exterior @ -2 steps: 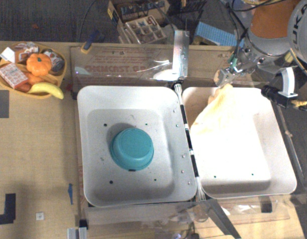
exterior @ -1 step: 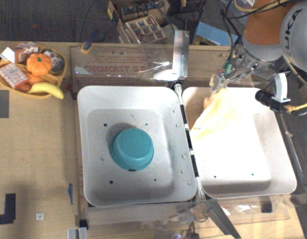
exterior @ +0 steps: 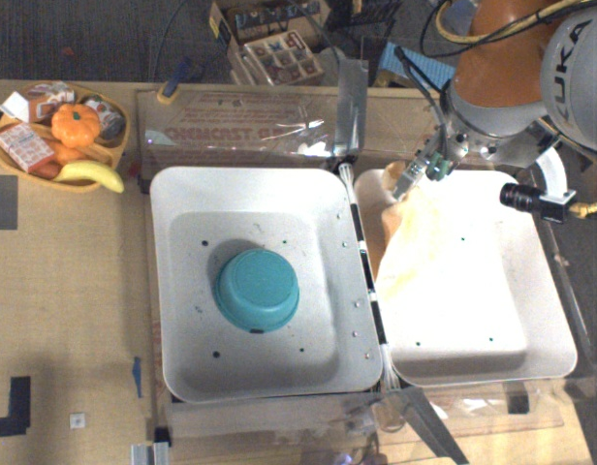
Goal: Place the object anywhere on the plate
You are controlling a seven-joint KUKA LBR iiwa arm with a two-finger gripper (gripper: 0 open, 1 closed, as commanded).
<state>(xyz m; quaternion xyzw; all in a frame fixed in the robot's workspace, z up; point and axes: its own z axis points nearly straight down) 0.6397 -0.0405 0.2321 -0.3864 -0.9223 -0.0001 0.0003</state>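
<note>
I am reaching in from the right with my grey arm, its orange band sitting high over the back of the right shallow white plastic bin, and my two-finger gripper is hanging over that bin's back left corner, close to the rim where the two bins meet. Whether my grip is wide, narrow or closed on anything I cannot tell; the tip is small and blurred against the white wall. Just below the tip, a pale tan, soft-edged shape is lying against the left wall of the right bin, and I cannot make out what it is or whether I am touching it. The round teal plastic plate is resting upturned-looking on the floor of the left shallow white plastic bin, a little left of its centre, well apart from my gripper and with the bins' shared rims between us. Beyond the bins, on the tan bench at the far left, a woven basket is holding a small orange pumpkin and a yellow banana.
</note>
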